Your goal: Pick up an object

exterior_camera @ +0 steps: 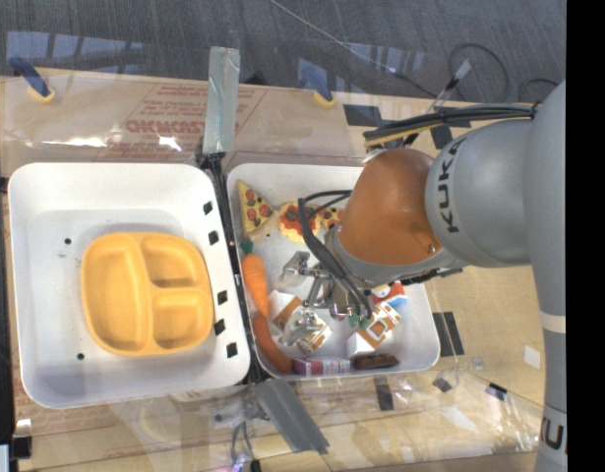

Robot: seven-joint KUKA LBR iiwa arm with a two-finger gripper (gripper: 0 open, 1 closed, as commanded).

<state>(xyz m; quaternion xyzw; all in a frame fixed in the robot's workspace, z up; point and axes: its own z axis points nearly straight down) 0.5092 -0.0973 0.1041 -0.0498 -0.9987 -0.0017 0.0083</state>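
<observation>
While poised low over the right bin (420, 180), hand (317, 298) among toy food.
Cannot tell whether apart or together. Nearest: carrot (256, 281) along the left wall — likely light, stiff, slick; best pinched across mid-length.

Bench (105, 106): brown cardboard-like top under clear plastic sheet, red print at 11 o'clock. Two shallow white bins side by side on it, touching along middle. Left bin (36, 214) at 9 o'clock, right bin (420, 347) at 4 o'clock. Grey tape strip (220, 101) at 12 o'clock, running up from bin junction. Second grey tape strip (292, 416) at 6 o'clock below junction. Blue-and-yellow tape tabs (31, 79) at bench's far edge. Black cables (450, 116) across bench at 1 o'clock.
</observation>
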